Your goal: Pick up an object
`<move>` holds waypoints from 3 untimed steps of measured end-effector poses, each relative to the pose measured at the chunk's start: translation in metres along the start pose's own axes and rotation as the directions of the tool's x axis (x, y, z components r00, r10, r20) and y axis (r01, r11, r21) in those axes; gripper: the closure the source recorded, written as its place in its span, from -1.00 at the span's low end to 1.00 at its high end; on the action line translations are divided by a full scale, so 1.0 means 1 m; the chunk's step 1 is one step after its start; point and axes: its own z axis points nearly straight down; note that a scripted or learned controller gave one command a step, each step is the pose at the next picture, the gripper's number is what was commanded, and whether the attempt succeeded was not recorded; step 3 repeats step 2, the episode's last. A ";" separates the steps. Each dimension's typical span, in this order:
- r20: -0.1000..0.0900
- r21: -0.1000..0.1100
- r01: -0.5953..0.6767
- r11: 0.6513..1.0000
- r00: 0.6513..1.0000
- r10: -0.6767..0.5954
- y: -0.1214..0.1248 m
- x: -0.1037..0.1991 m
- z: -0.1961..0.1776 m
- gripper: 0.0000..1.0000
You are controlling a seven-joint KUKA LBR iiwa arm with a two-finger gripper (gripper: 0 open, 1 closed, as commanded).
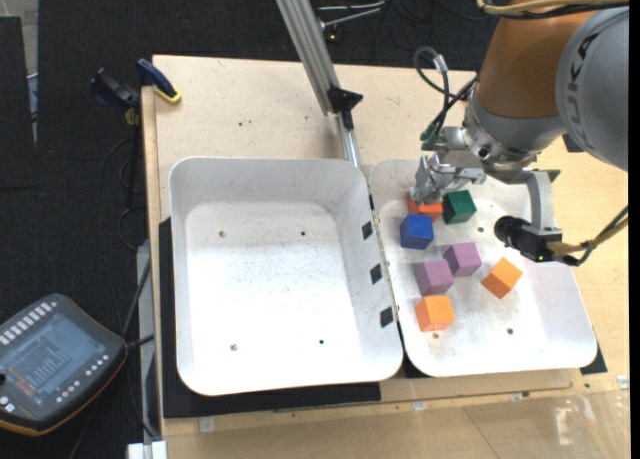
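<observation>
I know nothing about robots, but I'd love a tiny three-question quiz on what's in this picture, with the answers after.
1. True or false: all the coloured blocks lie in the right bin.
2. How many purple blocks are there?
3. The pincer is down nearest which block? A) the blue block B) the red-orange block at the bin's far end C) the orange block nearest the camera

Key
1. True; the left bin holds no blocks.
2. Two: one purple block beside another.
3. B; the green block sits just to its right.
</observation>
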 end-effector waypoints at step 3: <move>0.000 0.004 0.002 1.000 1.000 -0.002 0.010 0.111 0.018 1.00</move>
